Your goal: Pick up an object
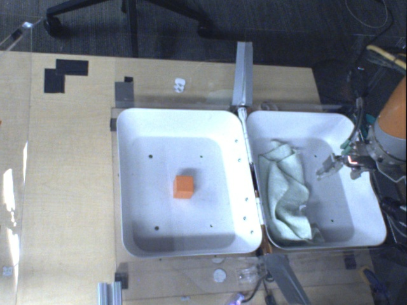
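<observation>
An orange cube [184, 187] is seen lying near the middle of the left bin [137, 129], well apart from everything else. A pale crumpled cloth [287, 189] is heaped along the left side of the right bin [372, 218]. The gripper [336, 164] is held over the right bin, just right of the cloth. Nothing is seen between its fingers; how far they are parted cannot be told.

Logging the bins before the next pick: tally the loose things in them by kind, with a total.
Orange block, left bin: 1
Pale cloth, right bin: 1
Total: 2
</observation>
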Action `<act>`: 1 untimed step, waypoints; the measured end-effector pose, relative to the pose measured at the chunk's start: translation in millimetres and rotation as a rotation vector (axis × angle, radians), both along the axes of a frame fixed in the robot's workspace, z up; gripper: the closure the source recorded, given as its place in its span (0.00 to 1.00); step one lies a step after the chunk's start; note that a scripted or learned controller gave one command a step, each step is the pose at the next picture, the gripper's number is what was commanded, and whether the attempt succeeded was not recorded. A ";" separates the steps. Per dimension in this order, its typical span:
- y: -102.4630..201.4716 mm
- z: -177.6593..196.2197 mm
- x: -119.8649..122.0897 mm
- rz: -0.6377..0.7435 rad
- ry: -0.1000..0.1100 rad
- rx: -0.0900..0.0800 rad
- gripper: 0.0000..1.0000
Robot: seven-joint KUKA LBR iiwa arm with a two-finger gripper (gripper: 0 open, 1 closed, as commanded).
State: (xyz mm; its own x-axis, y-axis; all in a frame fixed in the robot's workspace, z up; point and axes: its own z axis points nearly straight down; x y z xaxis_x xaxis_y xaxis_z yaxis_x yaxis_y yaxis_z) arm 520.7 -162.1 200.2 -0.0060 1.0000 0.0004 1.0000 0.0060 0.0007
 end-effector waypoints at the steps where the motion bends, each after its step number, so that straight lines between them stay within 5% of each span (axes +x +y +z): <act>1: -4.8 -108.6 55.5 0.098 -0.018 -0.005 0.00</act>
State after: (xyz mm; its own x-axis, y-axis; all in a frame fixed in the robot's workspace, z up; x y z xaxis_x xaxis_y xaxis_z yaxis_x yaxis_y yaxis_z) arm 576.3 -166.9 91.6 -0.1042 0.9945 -0.0055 0.9944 0.1043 0.0183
